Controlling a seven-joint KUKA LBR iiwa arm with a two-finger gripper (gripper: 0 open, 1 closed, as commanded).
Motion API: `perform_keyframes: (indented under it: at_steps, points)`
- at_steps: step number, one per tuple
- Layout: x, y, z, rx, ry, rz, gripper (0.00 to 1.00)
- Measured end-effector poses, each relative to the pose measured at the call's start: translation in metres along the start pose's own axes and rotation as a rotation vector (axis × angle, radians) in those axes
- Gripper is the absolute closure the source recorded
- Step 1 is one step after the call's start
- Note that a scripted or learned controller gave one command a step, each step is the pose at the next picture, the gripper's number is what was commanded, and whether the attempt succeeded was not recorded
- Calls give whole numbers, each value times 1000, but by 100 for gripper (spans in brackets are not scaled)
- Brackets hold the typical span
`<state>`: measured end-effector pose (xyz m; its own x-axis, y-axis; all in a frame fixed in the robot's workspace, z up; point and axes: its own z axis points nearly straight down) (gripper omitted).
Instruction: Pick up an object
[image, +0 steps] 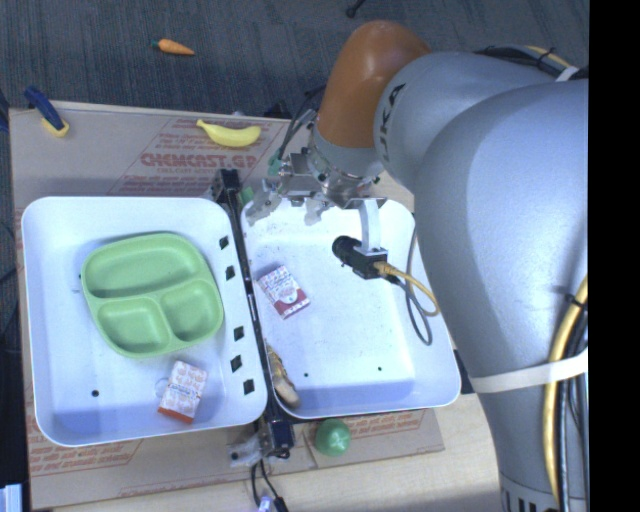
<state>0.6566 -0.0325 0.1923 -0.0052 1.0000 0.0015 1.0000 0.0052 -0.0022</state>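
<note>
the gripper sits low over the far left corner of the right bin; i cannot tell its state. a small red and white carton lies apart on that bin's floor. the left bin holds a green divided plate and another carton.

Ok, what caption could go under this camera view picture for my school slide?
Grey robot arm reaches over the right bin holding a small red carton, beside the left bin with a green tray.
</note>
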Motion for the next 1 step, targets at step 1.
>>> perform_keyframes:
  at_steps: [1]
  points:
    - [-74, -2, 99, 4, -3, 1, 0]
